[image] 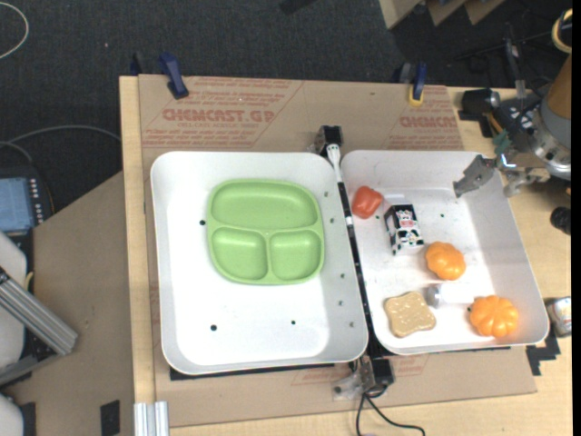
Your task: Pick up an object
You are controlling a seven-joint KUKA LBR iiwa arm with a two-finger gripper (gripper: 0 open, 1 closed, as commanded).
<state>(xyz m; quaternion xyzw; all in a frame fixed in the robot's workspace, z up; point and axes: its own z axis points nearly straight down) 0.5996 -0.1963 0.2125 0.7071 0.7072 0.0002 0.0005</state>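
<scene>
White right bin held red lump, black-and-white carton, two orange pumpkins, toast, small grey piece. Tool hovered over bin's far right corner, grip state unclear, nothing seen in it. Green divided plate sat in left bin, well apart.

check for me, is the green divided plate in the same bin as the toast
No. The green divided plate lies in the left bin, while the toast lies in the right bin.
</scene>
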